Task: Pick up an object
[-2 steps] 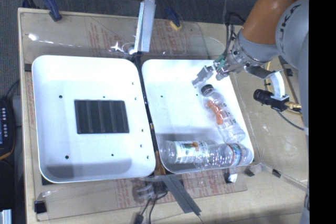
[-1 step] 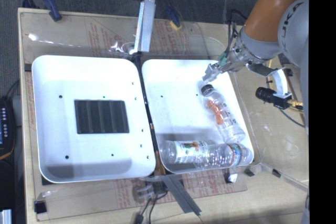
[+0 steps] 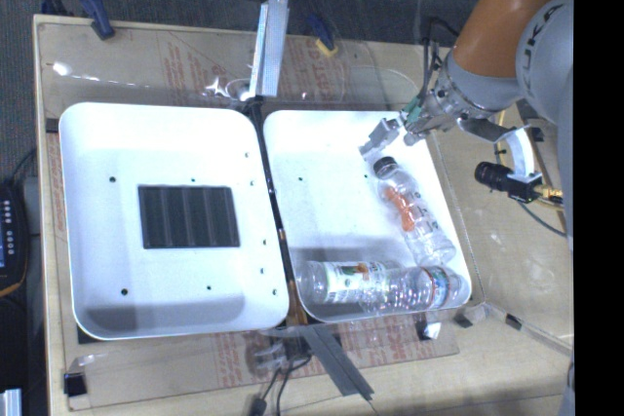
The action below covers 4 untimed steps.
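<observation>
My gripper [image 3: 376,140] hangs over the far right part of the right bin [image 3: 322,161], just above the black cap of a small clear bottle [image 3: 409,209] with an orange label. That bottle lies along the bin's right wall. A larger clear bottle [image 3: 380,284] with a green and orange label lies on its side along the bin's front wall. A dark ribbed rectangular block [image 3: 188,216] rests flat in the middle of the left bin [image 3: 97,151]. I see nothing held by the gripper.
A metal divider post [image 3: 268,49] stands at the back between the bins. Blue clamps [image 3: 97,13] grip the bench's back edge. A black-tipped fitting [image 3: 502,177] sticks out from the arm to the right of the bin.
</observation>
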### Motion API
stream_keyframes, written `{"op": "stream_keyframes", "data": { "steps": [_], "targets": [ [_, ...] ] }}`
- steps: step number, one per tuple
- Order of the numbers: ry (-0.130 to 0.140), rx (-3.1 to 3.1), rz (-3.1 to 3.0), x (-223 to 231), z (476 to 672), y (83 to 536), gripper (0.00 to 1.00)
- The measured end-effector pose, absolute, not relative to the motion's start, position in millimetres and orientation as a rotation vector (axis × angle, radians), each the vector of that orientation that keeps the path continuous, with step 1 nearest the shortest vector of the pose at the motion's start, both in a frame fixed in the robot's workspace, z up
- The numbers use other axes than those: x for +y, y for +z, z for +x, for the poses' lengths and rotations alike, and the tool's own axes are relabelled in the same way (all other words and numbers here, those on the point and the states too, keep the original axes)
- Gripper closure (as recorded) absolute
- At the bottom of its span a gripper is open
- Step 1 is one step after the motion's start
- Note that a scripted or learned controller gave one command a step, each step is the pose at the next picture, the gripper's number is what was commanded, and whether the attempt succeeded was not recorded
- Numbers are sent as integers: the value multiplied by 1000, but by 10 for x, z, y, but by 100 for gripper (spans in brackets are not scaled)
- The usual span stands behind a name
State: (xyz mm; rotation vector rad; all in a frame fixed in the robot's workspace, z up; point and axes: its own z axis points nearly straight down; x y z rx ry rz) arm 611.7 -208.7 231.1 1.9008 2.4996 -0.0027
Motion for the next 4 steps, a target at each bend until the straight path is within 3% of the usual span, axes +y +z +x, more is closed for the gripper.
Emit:
{"op": "stream_keyframes", "data": {
  "steps": [1, 2, 3, 4],
  "targets": [
    [-2, 2583, 1792, -2082, 6287, 1827, 0],
    [-3, 2509, 1896, -2092, 5723, 1177, 0],
    [0, 2557, 1824, -2097, 5461, 1825, 0],
    [-2, 2506, 1896, -2089, 6361, 1630, 0]
  ]
}}
